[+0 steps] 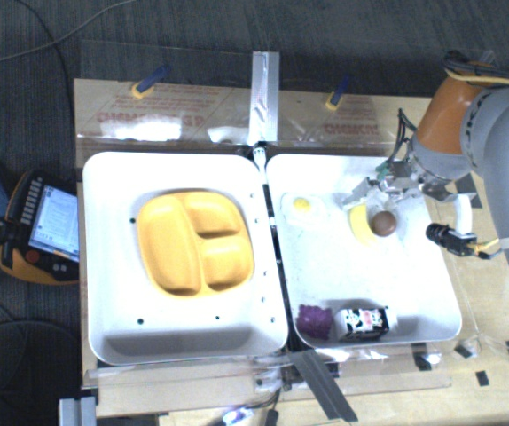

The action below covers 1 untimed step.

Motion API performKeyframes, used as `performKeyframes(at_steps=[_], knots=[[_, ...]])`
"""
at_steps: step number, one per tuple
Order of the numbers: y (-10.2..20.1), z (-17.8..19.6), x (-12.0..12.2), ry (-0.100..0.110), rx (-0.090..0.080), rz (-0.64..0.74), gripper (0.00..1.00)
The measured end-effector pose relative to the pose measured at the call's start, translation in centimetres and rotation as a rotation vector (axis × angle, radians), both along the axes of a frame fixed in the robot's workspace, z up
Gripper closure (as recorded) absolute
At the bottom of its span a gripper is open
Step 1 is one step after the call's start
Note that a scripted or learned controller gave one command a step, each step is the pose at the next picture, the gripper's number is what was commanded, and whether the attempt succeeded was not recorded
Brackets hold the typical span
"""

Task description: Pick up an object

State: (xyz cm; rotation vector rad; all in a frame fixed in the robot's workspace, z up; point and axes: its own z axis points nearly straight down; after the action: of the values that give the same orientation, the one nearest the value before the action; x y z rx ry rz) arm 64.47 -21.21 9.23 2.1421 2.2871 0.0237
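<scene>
In the right bin (pixel 432 282), my gripper (pixel 386 193) hangs over the far right part, right above a small brown ball (pixel 384 224) resting against a pale yellow disc (pixel 359 224). The view does not show whether it touches them. A white fried-egg piece with a yellow yolk (pixel 301 207) lies at the bin's far left. Along the near wall sit a purple lump (pixel 315 320) and a black-and-white item (pixel 363 322), side by side.
The left bin (pixel 113 327) holds a yellow divided tray (pixel 196 241). The grey arm with its orange band (pixel 441 118) comes in from the right over the bench edge. A black and yellow part (pixel 454 238) juts beside the right bin's rim.
</scene>
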Motion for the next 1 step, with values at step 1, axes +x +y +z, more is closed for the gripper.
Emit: performKeyframes(at_steps=[1], knots=[[0.68,-0.18,-6.69,0.006,-0.010,0.142,0.00]])
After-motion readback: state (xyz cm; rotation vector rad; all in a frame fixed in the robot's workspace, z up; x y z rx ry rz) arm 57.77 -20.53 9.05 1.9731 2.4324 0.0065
